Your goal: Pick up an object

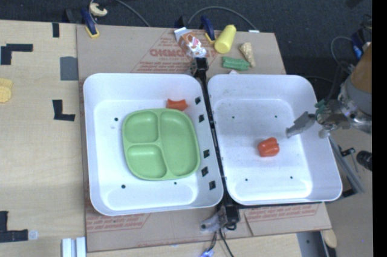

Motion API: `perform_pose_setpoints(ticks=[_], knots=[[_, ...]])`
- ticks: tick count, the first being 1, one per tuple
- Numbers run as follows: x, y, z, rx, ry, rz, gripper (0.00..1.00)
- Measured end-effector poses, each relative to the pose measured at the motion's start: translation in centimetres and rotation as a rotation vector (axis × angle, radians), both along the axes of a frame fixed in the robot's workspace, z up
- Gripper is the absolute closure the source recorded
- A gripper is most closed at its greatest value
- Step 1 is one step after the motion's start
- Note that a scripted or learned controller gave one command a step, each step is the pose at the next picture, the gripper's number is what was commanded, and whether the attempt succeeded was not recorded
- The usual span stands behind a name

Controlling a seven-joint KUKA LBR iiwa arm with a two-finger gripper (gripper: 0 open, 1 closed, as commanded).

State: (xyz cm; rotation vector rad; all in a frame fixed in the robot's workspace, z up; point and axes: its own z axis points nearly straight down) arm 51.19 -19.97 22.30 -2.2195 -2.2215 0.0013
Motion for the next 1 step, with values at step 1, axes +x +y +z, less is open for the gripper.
perform_pose_setpoints(ticks=[1], knots=[[3.68, 3.13, -13.59, -0.001, -0.007, 0.001, 0.0]])
